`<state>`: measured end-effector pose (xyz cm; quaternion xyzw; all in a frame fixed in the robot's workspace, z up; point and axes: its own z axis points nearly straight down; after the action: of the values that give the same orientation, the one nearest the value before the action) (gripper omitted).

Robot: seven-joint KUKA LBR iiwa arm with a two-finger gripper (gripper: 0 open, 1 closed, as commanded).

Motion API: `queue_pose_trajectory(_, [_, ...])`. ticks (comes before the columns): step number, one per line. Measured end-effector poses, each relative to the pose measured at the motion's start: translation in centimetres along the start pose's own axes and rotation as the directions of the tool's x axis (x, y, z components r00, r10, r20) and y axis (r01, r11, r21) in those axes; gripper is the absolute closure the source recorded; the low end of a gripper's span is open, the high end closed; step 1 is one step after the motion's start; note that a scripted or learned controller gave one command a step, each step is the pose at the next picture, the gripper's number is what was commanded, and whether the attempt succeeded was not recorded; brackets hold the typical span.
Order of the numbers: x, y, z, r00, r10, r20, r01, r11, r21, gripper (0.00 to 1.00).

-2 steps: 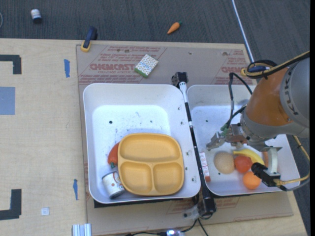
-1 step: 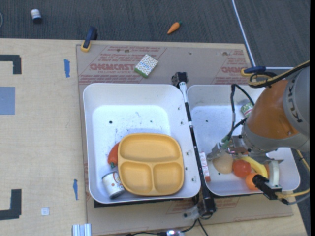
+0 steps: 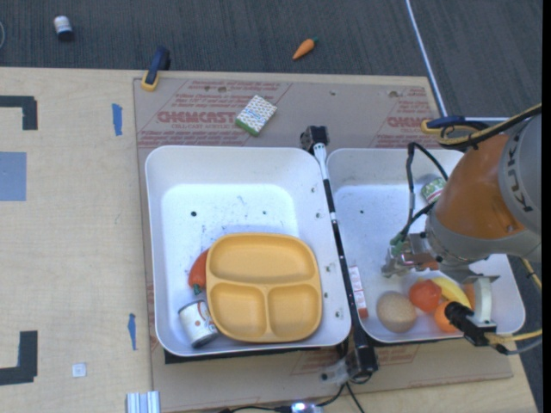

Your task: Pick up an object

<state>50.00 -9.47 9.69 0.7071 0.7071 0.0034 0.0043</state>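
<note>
1. The gripper hangs low inside the right bin, at its middle and slightly toward the near side, with the arm's bulky orange band just right of and above it.
2. The nearest candidates lie on the near side of the gripper: a tan, potato-like object sits just near and a touch left of it, close to the bin's near wall.
3. An orange-red round object lies just to the near-right of the gripper, beside the tan one, with a yellow piece touching it on the right.
4. The tan object looks roundish, with no clear long axis, so approach direction probably matters little.
5. Whether the fingers are released or clenched cannot be told here; the metal tip is too small and cluttered, and nothing is visibly held.
6. The arm enters from the right and bends down over the right bin, wrist pointing down and leftward.
7. The left bin holds a yellow divided tray, a small can and a red item, all well apart from the gripper.
8. In my judgement, a short shift toward the near side would bring the gripper over the tan object.
</note>
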Motion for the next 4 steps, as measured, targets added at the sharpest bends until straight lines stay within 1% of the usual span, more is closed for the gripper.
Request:
queue_pose_trajectory(1, [0.0, 0.0, 0.0, 1.000, 0.000, 0.000, 0.000, 1.000, 0.000, 0.00])
queue_pose_trajectory(2, [0.0, -1.8, 1.0, 1.000, -0.001, -0.001, 0.001, 1.000, 0.003, 0.00])
queue_pose_trajectory(3, [-0.1, -1.6, 0.0, 1.000, 0.000, 0.001, 0.000, 1.000, -0.001, 1.00])
queue_pose_trajectory(4, [-0.2, 4.4, 1.0, 1.000, -0.001, 0.000, 0.001, 1.000, 0.005, 1.00])
